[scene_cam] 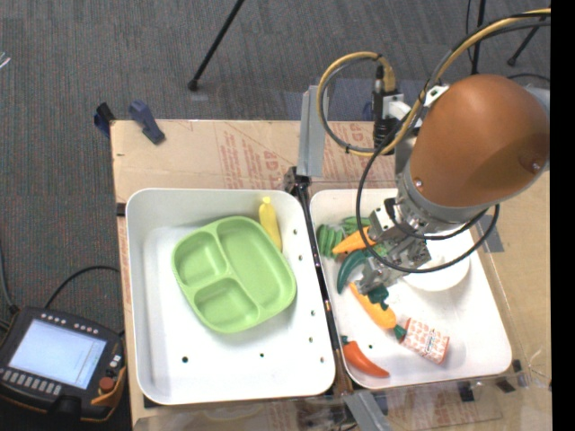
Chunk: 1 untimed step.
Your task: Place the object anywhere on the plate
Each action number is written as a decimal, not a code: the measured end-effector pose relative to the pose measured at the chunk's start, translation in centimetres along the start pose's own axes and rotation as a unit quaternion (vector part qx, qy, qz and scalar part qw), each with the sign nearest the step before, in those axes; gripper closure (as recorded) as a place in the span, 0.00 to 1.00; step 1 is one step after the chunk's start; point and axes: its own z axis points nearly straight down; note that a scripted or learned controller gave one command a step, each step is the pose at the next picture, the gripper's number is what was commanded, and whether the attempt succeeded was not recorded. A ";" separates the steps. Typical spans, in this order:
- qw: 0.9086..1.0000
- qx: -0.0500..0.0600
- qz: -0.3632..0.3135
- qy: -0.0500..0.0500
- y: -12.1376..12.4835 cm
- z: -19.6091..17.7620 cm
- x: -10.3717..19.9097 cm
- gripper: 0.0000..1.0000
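the carrot (375, 307) lies diagonally, tip toward lower right, beneath the end effector (388, 260), whose grip is unclear.

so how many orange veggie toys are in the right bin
3 show: an orange carrot near the green pods, a second carrot just below the claw, and a chili by the front wall. More may hide under the arm.

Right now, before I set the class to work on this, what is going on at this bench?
A grey robot arm with an orange band reaches into the right white bin, its hand low over a heap of toy food: a green pepper, an orange carrot, a red chilli and a small red carton. The green divided plate lies in the left white bin, with a yellow banana at its edge.
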 end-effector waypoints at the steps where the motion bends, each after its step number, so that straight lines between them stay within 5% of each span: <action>1: 0.986 0.001 -0.166 0.000 3.7 -1.2 5.7 1.00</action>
